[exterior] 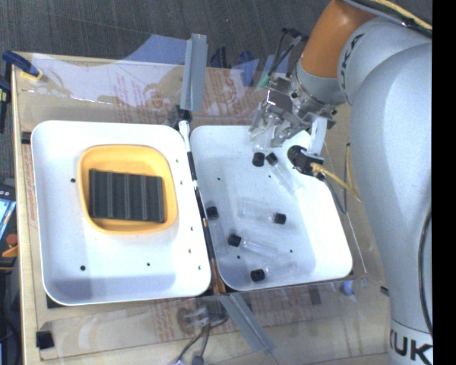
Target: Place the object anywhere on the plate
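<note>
While your end effector (277,131), grip state unclear, hovers over the right white bin's (330,261) top edge, the yellow plate (125,158) sits far left.

Bench (99,97), left bin (53,265), right bin (330,242)

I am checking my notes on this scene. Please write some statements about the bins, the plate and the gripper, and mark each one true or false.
1. The yellow plate lies in the left bin. True.
2. The plate carries a round red insert. False: its insert is dark, rectangular and ribbed.
3. The gripper is over the far end of the right bin. True.
4. Clear vials with black caps lie on the plate. False: they lie in the right bin.
5. The arm reaches over the left bin. False: it is above the right bin.
</note>
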Action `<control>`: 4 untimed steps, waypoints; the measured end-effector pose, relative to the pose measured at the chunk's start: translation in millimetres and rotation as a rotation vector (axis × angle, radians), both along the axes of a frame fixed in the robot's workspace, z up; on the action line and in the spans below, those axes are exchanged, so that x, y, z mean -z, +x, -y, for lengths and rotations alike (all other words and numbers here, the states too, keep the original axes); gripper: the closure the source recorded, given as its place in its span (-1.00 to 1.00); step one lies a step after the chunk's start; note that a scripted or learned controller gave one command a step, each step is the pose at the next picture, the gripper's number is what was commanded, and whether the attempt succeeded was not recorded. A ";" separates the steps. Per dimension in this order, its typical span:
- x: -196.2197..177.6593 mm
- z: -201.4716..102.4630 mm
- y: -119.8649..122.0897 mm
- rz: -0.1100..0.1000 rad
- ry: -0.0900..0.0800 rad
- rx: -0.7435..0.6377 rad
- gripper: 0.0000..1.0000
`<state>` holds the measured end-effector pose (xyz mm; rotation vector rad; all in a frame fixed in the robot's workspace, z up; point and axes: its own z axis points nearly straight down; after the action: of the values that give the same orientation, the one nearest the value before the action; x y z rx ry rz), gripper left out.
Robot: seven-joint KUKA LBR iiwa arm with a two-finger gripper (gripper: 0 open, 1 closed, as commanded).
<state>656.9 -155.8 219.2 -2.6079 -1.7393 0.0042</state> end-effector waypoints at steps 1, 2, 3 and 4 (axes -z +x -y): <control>12.8 -24.2 -0.5 0.002 -0.001 -0.163 1.00; -11.8 -75.1 -0.2 0.005 -0.003 -0.314 1.00; 27.9 -97.6 -0.7 0.002 -0.001 -0.595 1.00; 28.3 -128.6 -17.3 0.002 0.000 -0.704 1.00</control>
<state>639.6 -27.2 190.9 -1.8494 -2.5344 0.0048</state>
